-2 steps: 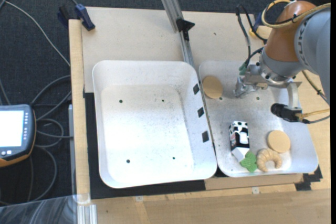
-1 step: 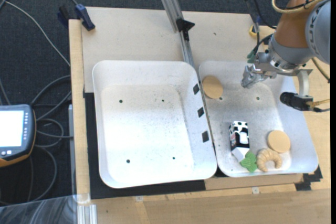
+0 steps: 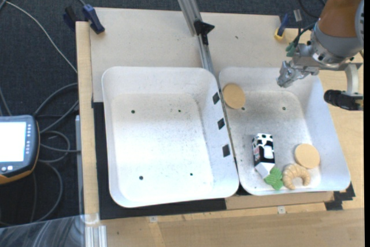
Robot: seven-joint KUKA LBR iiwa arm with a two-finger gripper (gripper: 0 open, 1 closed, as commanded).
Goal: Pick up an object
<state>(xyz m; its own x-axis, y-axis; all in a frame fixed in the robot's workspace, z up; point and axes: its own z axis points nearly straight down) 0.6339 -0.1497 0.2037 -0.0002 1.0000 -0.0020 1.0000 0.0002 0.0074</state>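
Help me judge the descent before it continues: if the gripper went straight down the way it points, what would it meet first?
Probably bare floor of the right bin. The gripper hangs near the bin's far wall, with the round tan disc off to one side, though depth is unclear.

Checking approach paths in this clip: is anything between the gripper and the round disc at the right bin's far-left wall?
Nothing visible. The gripper hangs over the right bin's far edge; bare bin floor lies between it and the round disc. The other items sit at the near end.
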